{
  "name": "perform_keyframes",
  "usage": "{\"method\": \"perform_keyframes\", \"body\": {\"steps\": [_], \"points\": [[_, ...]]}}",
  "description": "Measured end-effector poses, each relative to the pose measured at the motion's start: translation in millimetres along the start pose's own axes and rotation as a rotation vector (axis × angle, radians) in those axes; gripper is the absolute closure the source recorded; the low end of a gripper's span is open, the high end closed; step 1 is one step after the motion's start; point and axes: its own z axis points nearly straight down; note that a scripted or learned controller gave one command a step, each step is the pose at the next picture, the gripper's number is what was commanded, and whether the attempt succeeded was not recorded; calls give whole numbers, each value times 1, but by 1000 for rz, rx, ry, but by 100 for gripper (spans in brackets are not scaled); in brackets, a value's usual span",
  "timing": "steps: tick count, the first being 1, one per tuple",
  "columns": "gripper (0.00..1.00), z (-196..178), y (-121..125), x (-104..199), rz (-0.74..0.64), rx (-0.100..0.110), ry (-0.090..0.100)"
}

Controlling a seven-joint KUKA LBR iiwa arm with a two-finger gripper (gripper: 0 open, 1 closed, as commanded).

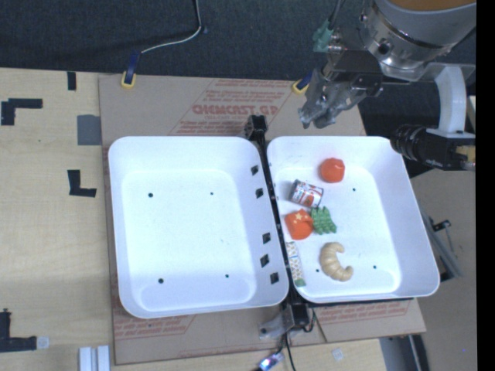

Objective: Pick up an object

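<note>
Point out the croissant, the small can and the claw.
croissant [336,261], camera view, middle of its curve.
small can [307,194], camera view, its label side.
claw [319,114], camera view, between its fingertips.

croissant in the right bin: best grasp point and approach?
Grip the croissant across its thick middle, coming straight down. It lies flat as a curved C, apart from the strawberry and the bin wall, so both fingers likely have room there. The tapered tips would probably slip. The gripper hovers above the bin's far edge.

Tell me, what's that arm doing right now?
Gripper above right bin's far rim, grasping nothing. Tomato, can, croissant lie untouched. Nothing in the way.
</note>
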Motion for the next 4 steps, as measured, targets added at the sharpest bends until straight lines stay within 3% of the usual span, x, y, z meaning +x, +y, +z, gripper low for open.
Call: {"method": "perform_keyframes", "body": {"steps": [1,2,4], "points": [[100,3,1,39,-2,5,0],[100,4,38,73,-1,5,-1],[100,3,37,146,-2,5,-1]]}}
